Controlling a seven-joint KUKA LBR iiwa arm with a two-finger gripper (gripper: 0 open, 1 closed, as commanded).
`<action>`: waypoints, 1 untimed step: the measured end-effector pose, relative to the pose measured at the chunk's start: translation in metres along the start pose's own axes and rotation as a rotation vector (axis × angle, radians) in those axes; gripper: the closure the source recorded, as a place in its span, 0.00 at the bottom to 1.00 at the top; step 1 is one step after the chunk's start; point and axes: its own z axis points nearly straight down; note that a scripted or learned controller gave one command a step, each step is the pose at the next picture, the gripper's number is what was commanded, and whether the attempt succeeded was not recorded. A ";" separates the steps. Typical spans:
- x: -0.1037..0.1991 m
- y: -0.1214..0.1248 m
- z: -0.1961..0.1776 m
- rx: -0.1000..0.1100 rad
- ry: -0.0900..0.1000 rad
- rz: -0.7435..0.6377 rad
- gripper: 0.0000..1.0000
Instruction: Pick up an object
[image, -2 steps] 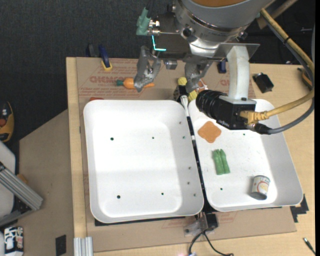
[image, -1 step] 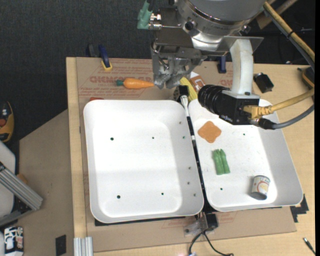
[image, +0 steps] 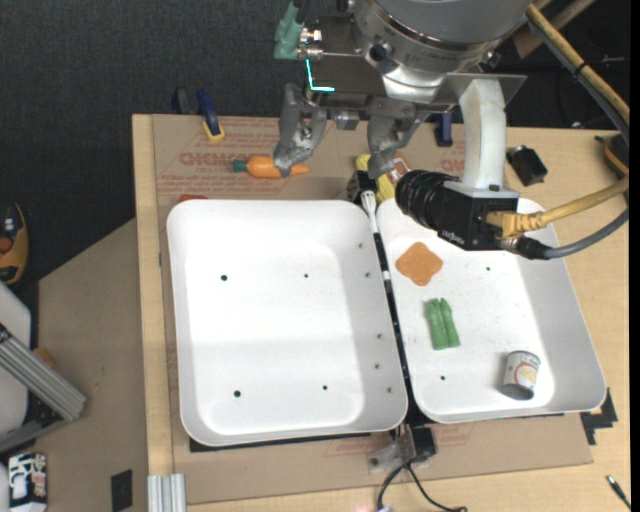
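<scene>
Right bin (image: 560, 330), one, taken as landmark; contents, counted from its near corner toward its far end: one small tin can (image: 519, 373), lying on its side close to the near rim; one green ridged piece (image: 441, 324), flat on the floor at mid-bin; one orange wafer-like piece (image: 418, 262), flat, just beyond the green piece. Left bin (image: 270, 320), one, touching the right bin along the shared rim. Counter (image: 150, 200), brown board, carrying both bins. Beyond the far-left corner of the right bin, outside both bins: one orange carrot-shaped item (image: 264, 167) on the counter. Hand (image: 338, 148), one, poised above that same far corner, its two fingers spread wide apart with nothing between them; left finger just beside the carrot item, right finger near the bins' shared rim. Step in hand, by judgement: approach, no object yet secured. Next move calls for centring the spread fingers over a single chosen piece, then lowering and closing; the three pieces lie apart, which favours a clean grasp.
</scene>
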 end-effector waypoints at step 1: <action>0.001 0.000 -0.011 -0.004 0.002 -0.001 1.00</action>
